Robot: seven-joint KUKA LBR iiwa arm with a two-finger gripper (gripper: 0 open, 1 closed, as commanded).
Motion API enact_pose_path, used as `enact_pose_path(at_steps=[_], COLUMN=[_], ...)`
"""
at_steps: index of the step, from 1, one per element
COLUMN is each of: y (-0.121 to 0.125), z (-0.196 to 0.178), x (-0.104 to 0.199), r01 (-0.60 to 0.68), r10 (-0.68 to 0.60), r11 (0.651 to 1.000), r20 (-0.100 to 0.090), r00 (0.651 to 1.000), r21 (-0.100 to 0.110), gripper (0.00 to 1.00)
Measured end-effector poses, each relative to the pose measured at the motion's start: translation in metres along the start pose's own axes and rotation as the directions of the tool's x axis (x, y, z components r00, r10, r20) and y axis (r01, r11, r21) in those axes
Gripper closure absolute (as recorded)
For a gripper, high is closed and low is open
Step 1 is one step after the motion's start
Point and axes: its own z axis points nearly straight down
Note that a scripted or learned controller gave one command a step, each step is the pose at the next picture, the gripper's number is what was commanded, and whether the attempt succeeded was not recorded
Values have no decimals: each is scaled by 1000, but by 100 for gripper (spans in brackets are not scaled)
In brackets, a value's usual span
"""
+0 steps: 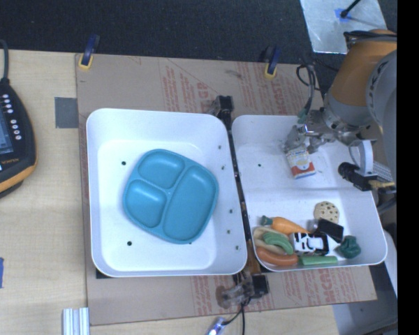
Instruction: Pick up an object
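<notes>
I can't tell how the jaws stand; the gripper (298, 139) hangs over the right bin (265, 187), directly above a small white-and-orange carton (302, 165) and seemingly touching its top. I see the carton lying in that bin's upper half, its long axis running roughly toward the bin's far and near rims, well apart from the toy heap (304, 243) near the bin's front rim.
</notes>
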Motion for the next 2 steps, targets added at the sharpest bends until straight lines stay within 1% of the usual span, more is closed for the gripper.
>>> enact_pose_path(at_steps=[1,2], y=[-25,-68], z=[-41,-100], x=[70,133], r01=[-2,-2], r10=[2,2], r11=[1000,1000], r20=[0,0], r00=[1000,1000], r21=[0,1], gripper=[100,100])
